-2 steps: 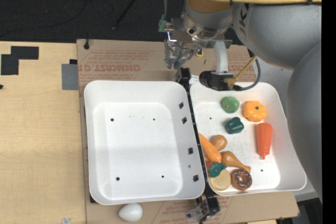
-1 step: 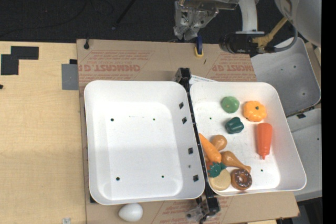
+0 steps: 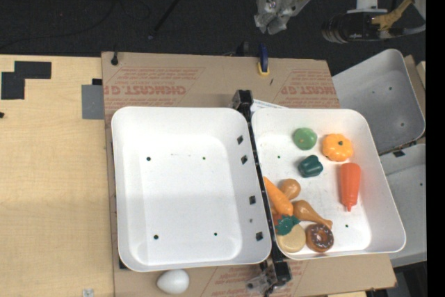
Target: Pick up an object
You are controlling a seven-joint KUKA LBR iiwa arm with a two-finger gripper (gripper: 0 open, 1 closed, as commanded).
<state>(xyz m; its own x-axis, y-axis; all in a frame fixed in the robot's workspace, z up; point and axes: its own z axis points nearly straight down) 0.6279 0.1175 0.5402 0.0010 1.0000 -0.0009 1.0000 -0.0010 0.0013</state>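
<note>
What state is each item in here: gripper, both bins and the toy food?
gripper: raised beyond the bins, holding nothing visible
right bin: holds the toy food
left bin: no toys inside
carrot: lying flat, apart
pumpkin: upright, apart
donut: flat, in the cluster
white egg: outside the bins

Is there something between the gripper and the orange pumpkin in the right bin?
Nothing visible. The gripper hangs high above the bench, beyond the bins' far edge. The pumpkin lies uncovered in the right bin, apart from the green ball beside it.
</note>
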